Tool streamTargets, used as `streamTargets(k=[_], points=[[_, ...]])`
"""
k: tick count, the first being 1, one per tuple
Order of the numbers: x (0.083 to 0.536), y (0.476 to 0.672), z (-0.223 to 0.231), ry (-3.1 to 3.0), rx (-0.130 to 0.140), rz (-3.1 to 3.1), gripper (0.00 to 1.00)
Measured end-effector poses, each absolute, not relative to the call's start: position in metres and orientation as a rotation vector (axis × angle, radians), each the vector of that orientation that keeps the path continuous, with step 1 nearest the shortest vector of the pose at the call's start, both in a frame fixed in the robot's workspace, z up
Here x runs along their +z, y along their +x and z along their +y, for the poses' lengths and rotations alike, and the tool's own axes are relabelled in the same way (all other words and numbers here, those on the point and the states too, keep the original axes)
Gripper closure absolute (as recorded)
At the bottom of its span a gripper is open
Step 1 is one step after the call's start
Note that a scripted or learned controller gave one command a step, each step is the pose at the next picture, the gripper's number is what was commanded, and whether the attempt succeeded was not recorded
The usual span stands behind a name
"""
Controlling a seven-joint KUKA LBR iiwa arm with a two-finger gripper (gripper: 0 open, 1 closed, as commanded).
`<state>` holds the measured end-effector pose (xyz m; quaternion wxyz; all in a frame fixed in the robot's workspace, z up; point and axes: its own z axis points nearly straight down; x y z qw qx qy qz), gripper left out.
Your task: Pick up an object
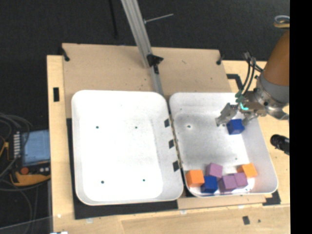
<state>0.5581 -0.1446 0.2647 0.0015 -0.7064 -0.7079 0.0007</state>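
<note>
Landmark: right bin (185, 145), its left wall touching the left bin (83, 145).
Gripper (235, 117): over the landmark's upper right part, fingers clenched on a blue cube (235, 126).
Cluster: at the landmark's near wall, two orange cubes (195, 177), three purple cubes (228, 183), a second blue block (210, 184), packed close, well apart from the gripper.
Obstruction: none touching the held cube.

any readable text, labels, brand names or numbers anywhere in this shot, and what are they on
No text can be read in this view.
The blue device on the bench's left side has a panel too small and blurred to read.
The blocks, such as the blue block by the gripper, and both white bins show no markings.
</note>
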Motion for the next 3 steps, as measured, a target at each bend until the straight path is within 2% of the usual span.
streamTargets(k=[1, 2, 3], points=[[0.267, 0.559, -0.145, -2.221, -0.001, -2.223, 0.00], [0.224, 0.563, -0.147, -2.223, 0.005, -2.219, 0.00], [0.161, 0.565, -0.150, -2.221, 0.007, -2.217, 0.00]])
